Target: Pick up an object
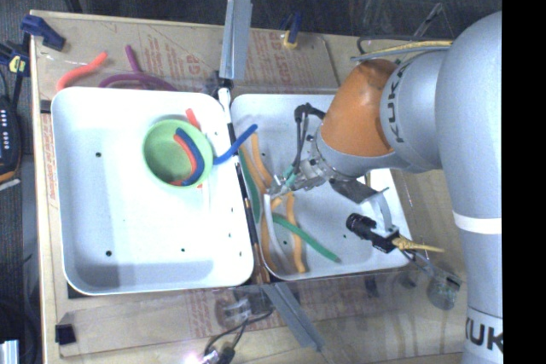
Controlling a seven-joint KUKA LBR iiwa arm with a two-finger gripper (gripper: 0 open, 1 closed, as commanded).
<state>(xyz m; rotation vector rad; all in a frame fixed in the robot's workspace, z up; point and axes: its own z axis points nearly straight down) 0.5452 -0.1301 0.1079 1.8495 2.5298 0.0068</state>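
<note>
Bins: you have two white bins on the surface, the left bin and the right bin, side by side.
Arm: one grey arm with an orange band reaches over the right bin.
Hand: your hand sits low over the right bin's left part, among the straws; you cannot tell how far it is open or whether it has anything.
Bowl: one green bowl in the left bin, with red and blue straws lying in it.
Straws: several orange straws and one green straw lie in the right bin; one blue straw crosses the rim between the bins.
</note>
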